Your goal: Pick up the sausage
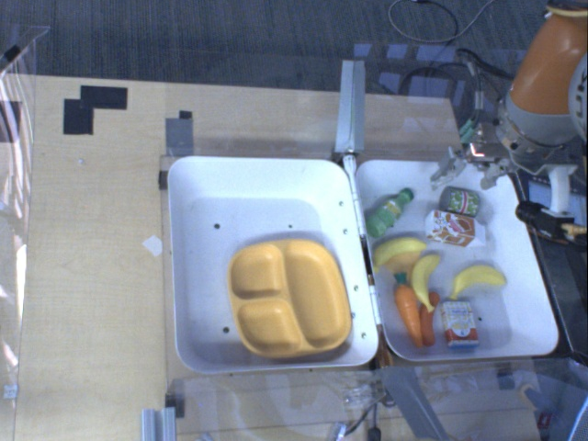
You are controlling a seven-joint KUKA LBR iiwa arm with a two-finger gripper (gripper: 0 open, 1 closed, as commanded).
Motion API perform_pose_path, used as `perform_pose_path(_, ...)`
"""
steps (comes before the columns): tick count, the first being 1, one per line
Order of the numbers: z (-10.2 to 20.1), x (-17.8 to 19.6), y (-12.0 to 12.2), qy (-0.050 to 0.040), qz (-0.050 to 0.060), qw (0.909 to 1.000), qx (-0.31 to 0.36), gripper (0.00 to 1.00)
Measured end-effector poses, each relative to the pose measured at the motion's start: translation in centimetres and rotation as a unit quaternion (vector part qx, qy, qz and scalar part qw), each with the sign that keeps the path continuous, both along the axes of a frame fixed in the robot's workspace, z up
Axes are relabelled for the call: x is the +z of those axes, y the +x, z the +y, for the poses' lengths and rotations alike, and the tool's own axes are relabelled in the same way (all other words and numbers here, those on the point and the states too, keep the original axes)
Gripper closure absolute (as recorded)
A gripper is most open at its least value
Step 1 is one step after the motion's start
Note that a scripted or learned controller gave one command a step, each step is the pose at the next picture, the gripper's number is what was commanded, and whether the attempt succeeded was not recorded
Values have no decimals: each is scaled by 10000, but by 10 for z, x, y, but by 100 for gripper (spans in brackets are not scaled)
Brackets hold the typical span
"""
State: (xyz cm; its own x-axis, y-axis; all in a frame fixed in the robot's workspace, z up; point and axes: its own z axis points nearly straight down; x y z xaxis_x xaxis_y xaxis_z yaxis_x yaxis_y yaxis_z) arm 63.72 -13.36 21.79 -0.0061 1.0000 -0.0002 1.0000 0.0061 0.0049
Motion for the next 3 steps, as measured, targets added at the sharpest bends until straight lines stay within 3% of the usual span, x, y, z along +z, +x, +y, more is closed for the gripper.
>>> perform_pose_path(1,-36,-99,26,-29,-148,9949,-994,0)
perform_pose_path(3,-37,-99,26,-32,-143,9950,-993,0)
